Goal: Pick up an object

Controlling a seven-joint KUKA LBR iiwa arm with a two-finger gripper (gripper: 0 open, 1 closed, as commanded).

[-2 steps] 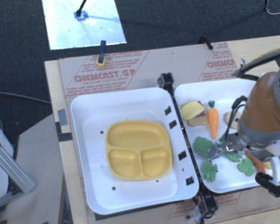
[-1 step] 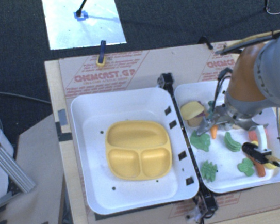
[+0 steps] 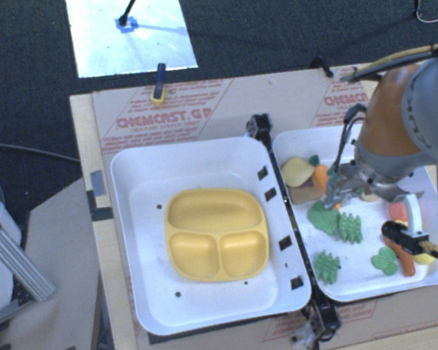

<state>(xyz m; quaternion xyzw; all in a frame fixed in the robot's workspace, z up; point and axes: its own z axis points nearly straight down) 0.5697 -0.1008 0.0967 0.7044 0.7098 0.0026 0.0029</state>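
The gripper (image 3: 337,191) hangs low over the right bin (image 3: 358,273), which holds a scatter of small toy foods. It sits at the upper edge of a flat green leafy piece (image 3: 321,218), with a green tree-shaped piece (image 3: 349,226) just beside that. A pale yellow rounded toy (image 3: 296,171) and a small orange one (image 3: 319,172) lie near the bin's far corner. A second green tree shape (image 3: 326,266) and another green bit (image 3: 384,261) rest toward the near wall. The left bin (image 3: 144,222) carries only a yellow divided plate (image 3: 216,234), well apart from the arm.

The step in hand looks like the descent onto a target, most likely the leafy piece or something right next to it. Whether the gripper is open or closed cannot be told from this angle, and nothing is visibly held. The next move calls for settling squarely over one piece — the toys are crowded here, so a neighbour could be nudged — then closing and lifting straight up.
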